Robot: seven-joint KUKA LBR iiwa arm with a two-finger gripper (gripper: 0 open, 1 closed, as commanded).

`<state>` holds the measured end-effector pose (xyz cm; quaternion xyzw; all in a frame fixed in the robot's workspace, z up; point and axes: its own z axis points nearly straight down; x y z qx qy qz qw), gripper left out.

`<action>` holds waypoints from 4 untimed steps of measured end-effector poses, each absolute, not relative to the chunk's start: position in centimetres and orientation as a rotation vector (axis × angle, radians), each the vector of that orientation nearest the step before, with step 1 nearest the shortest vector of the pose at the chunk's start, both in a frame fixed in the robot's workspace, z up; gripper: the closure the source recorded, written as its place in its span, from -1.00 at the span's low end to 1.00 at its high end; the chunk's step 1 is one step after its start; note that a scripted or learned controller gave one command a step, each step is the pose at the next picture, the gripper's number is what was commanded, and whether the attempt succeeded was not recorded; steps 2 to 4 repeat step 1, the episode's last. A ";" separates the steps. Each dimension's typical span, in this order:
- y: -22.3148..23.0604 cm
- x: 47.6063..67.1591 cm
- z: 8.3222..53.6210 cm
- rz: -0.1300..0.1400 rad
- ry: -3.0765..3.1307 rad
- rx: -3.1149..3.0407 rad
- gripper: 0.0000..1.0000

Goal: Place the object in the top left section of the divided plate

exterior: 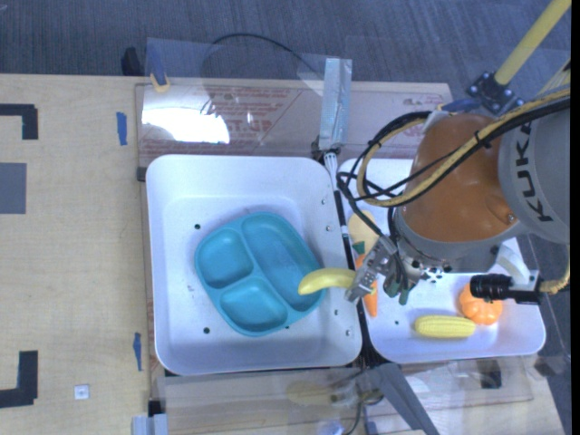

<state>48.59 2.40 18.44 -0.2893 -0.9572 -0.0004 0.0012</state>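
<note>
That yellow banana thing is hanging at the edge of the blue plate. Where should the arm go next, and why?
Probably a short move left and up in the view. The banana sits at the gripper, over the right rim of the divided plate, not yet over its top left section. Whether the grip is firm is unclear.

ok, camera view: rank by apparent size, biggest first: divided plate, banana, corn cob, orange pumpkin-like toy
1. Blue divided plate, by far the largest.
2 and 3. Banana and corn cob: alike in length; the banana's far end is hidden at the gripper, so no ranking.
4. Orange pumpkin-like toy, smallest, though part is hidden.
</note>
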 end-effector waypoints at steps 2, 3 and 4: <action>-7.0 49.0 32.4 -0.003 -2.976 -1.049 1.00; -7.0 49.0 32.4 -0.003 -2.976 -1.049 1.00; -7.0 49.0 32.4 -0.003 -2.976 -1.049 1.00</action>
